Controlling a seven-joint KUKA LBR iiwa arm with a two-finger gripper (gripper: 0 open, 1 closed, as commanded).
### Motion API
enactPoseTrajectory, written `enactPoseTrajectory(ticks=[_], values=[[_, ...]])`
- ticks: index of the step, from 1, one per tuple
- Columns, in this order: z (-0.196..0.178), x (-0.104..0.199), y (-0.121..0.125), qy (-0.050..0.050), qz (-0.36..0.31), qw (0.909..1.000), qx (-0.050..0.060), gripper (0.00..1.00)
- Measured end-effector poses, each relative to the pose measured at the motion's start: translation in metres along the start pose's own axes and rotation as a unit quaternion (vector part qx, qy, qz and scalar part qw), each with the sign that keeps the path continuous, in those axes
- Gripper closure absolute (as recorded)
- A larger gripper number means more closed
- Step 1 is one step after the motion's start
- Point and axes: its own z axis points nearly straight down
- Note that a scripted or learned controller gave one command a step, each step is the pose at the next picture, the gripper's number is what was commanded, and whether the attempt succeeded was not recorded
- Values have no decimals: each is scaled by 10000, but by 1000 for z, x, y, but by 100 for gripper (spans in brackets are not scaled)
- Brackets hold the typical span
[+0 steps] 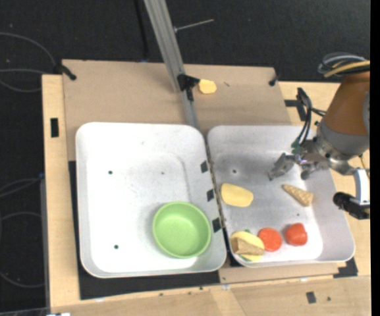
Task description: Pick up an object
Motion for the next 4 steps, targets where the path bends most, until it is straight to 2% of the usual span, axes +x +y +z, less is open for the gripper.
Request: enactPoseTrajectory(ticks=[1,2,4], values=[[53,-1,-1,2,4,10000,3,0],[38,-2,1,2,19,10000,-40,100],[-68,-13,21,-1,-22,10000,-59,100]])
